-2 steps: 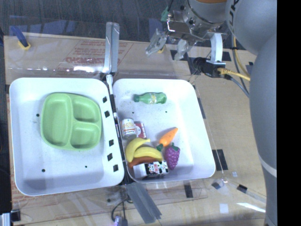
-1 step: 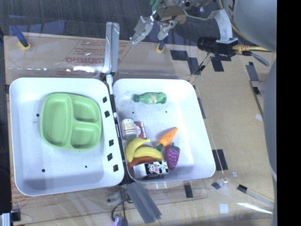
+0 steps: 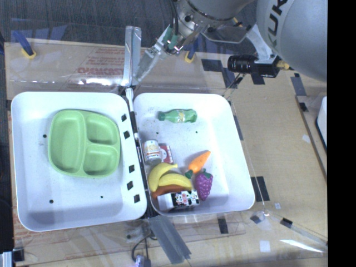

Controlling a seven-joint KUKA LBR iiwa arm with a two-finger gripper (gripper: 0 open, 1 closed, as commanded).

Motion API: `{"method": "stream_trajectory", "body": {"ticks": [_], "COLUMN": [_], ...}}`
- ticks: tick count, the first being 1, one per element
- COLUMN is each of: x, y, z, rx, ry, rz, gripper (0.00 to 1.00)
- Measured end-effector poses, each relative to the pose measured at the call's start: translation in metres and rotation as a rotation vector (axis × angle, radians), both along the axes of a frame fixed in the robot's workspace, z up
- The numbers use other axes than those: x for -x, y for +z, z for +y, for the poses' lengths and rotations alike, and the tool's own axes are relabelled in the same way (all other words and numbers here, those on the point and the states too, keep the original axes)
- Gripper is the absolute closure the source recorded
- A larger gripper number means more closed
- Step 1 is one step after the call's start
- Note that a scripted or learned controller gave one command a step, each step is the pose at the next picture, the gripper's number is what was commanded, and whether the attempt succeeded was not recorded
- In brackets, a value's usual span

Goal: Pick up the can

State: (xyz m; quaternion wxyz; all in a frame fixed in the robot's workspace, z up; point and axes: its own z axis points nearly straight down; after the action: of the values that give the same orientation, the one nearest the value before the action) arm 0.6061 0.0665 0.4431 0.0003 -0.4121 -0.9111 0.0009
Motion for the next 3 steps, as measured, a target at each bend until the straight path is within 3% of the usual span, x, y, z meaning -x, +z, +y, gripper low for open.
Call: {"method": "stream_trajectory", "body": {"ticks": [1,2,3], "x": [0.054,0.054,0.099], "y": [0.000,0.001,0.000], "z": [0.054,0.086,0.152], "rx": [0.000,0.000,0.000], "ry": [0.329,0.651,0.940], "rz": [-0.001,-0.005,0.000], "gripper": [0.00,0.00,0.00]}}
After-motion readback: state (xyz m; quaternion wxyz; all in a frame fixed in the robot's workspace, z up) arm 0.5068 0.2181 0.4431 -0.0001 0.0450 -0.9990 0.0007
